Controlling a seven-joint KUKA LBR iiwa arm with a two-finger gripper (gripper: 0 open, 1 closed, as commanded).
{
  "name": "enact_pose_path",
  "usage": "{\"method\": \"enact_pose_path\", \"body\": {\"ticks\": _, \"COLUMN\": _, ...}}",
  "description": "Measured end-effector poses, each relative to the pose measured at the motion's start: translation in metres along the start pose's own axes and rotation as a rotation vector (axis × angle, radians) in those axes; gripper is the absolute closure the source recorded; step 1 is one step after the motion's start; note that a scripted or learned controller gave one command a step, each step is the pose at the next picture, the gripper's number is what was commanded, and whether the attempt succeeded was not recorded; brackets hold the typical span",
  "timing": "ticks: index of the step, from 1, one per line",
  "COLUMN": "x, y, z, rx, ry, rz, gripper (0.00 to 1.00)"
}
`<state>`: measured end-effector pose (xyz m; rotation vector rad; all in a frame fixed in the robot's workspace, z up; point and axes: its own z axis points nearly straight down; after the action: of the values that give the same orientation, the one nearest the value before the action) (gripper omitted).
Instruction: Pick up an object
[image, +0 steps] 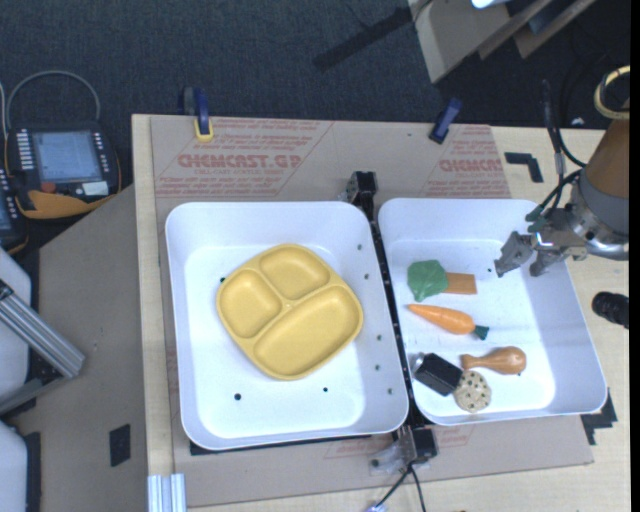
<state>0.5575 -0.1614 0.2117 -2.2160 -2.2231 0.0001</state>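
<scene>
Here, two bins, one tray, five toys

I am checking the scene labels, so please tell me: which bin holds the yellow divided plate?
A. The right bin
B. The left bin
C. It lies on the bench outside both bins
B: the yellow divided plate lies alone in the left bin, while the toy foods sit in the right bin.

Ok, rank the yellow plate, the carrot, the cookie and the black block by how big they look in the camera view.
1. yellow divided plate, by far the largest
2. carrot
3. black block and cookie: they look about alike, so I won't rank them.
</scene>
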Motion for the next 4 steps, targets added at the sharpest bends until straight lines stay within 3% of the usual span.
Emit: {"method": "enact_pose_path", "body": {"ticks": 4, "x": 0.234, "y": -0.051, "z": -0.003, "rx": 0.002, "ry": 0.0, "rz": -0.003, "gripper": 1.0}}
